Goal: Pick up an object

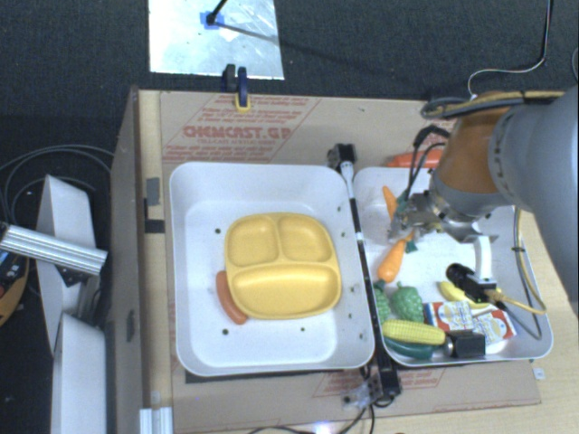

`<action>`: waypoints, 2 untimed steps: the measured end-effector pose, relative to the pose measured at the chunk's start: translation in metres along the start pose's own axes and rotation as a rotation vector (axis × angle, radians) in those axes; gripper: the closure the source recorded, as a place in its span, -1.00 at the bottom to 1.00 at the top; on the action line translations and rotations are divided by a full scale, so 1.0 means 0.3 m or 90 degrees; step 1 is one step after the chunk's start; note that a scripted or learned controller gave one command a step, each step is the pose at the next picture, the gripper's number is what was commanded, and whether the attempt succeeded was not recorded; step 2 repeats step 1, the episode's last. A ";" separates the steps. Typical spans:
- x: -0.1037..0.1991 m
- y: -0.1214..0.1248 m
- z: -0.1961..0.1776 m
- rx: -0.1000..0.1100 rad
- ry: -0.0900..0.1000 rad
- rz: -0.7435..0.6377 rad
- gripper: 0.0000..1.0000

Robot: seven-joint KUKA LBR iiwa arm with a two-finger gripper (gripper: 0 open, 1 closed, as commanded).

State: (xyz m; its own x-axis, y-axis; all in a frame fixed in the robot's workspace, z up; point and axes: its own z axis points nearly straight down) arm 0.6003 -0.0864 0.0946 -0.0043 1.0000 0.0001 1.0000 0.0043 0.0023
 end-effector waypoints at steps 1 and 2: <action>0.176 -0.011 -0.303 -0.001 0.000 0.000 1.00; 0.176 -0.011 -0.303 -0.001 0.000 0.000 1.00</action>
